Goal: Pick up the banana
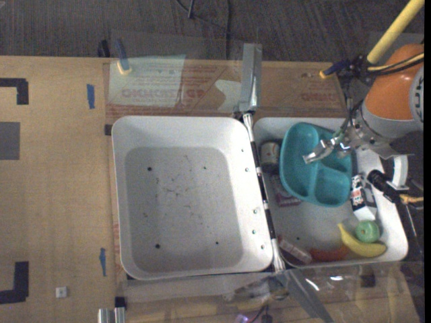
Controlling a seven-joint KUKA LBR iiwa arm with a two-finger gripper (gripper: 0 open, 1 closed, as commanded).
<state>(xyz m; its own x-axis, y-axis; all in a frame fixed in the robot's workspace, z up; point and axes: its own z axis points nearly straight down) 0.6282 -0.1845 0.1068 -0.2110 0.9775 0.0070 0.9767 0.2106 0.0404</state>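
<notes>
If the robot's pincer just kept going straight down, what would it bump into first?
Most likely the teal tray. The pincer hangs right above it, though its height is hard to judge. The banana lies off toward the bin's near corner.

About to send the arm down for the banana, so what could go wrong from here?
The banana lies in the right bin's near corner with a green round object on it, so a grasp may catch that instead. The bin wall close by could block one finger. The end effector hangs over the teal tray, so a low move could clip it.
</notes>
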